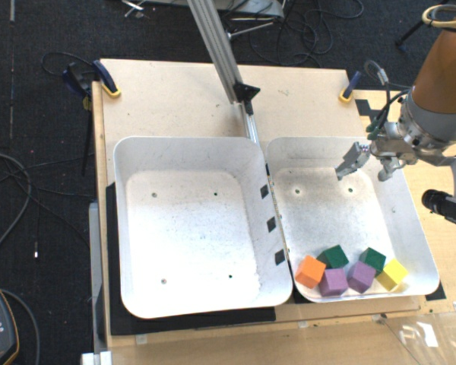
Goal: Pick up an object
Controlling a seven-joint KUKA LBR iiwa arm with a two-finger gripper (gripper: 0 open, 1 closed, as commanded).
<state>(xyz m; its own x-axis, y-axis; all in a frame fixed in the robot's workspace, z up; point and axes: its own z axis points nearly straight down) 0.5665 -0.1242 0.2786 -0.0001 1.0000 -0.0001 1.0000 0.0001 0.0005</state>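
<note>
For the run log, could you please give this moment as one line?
hand: open, holding nothing, above right bin far end | blocks: orange, two green, two purple, yellow at near edge

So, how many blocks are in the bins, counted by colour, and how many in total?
All lie together at the near edge of the right bin.
Orange block: 1
Green blocks: 2
Purple blocks: 2
Yellow block: 1
Total: 6
</note>
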